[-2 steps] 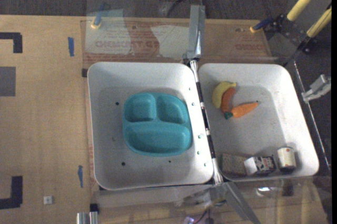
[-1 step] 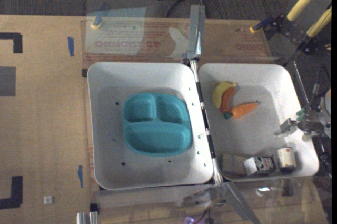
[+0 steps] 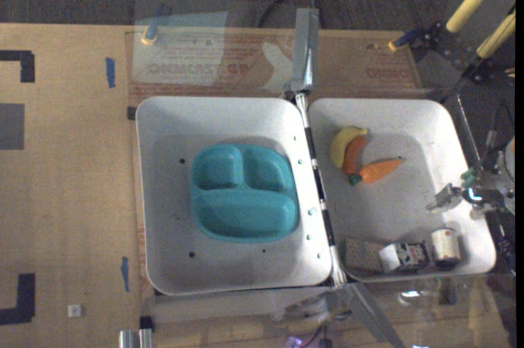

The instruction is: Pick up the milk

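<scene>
Two white bins sit side by side on the bench (image 3: 65, 199). Over in the right bin (image 3: 426, 129), the milk (image 3: 405, 255) lies along the near wall. At that bin's right edge, the claw (image 3: 458, 196) hovers, apparently empty; its opening I cannot tell.

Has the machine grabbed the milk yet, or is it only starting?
Nothing looks done yet: the milk carton lies on its side along the right bin's near wall. The gripper hangs above it near the bin's right edge, carrying nothing I can see. Reaching, gripping and lifting remain.
</scene>
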Controlling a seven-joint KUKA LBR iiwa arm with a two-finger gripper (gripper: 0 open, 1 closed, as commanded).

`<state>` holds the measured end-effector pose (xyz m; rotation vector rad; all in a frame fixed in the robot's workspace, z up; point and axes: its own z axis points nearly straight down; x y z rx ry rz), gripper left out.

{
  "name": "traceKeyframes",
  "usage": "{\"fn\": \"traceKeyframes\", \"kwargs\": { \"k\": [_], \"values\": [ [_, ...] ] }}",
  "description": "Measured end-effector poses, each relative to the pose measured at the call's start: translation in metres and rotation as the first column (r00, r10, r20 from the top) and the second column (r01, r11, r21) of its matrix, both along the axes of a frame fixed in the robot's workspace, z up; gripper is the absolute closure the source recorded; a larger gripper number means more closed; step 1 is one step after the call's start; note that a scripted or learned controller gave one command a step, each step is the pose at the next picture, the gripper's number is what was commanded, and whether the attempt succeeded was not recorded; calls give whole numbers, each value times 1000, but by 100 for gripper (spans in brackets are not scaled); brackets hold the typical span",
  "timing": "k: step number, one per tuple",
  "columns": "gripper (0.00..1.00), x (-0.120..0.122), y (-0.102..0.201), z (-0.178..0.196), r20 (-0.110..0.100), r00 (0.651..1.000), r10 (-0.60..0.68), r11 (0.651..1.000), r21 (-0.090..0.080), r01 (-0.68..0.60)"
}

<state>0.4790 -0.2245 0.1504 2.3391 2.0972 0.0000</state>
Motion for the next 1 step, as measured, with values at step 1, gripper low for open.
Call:
{"fn": "traceKeyframes", "kwargs": {
  "k": [1],
  "values": [
    [0, 2, 73, -63, 7, 997, -75, 997, -2, 75]
  ]
}}
